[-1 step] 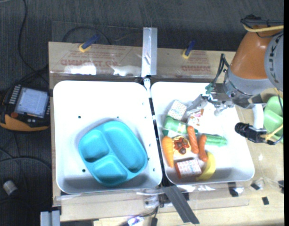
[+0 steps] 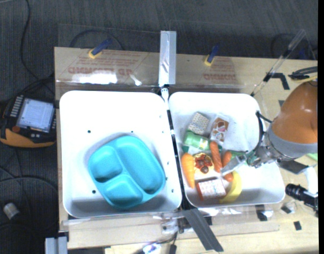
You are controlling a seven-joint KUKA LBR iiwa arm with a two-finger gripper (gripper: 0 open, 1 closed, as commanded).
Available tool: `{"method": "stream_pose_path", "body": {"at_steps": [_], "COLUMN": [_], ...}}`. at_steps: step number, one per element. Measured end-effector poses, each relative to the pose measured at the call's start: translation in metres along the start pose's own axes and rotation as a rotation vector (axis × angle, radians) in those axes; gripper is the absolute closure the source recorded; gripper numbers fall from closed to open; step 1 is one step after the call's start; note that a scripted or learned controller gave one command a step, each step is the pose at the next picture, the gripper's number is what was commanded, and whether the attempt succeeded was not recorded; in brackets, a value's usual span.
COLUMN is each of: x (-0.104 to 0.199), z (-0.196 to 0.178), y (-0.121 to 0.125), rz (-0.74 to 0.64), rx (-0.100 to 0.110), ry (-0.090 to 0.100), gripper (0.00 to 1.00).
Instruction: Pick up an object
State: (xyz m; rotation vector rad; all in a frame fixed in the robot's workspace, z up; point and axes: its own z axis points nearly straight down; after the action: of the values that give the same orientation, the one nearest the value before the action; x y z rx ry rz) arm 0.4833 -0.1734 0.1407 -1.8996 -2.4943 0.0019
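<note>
Orange-banded arm's gripper (image 2: 241,162) hovers at the right bin's (image 2: 267,194) three o'clock beside the carrot (image 2: 215,157); fingers unreadable; best descend squarely over one item.

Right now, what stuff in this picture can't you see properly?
- The hand: small and blurry in the camera view, so whether it holds anything is unclear.
- The banana: partly covered by the red and white box.
- The green can: its label is too small to read.
- The divided blue tray: its underside and the left bin floor beneath are hidden.
- The arm: cut off at the right.
</note>
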Motion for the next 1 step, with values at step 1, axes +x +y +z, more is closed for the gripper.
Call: {"method": "stream_pose_path", "body": {"at_steps": [1], "x": [-0.0179], "z": [0.0494], "y": [0.0019], "rz": [-0.201], "rx": [-0.017], "ry": [-0.012], "gripper": [0.00]}}
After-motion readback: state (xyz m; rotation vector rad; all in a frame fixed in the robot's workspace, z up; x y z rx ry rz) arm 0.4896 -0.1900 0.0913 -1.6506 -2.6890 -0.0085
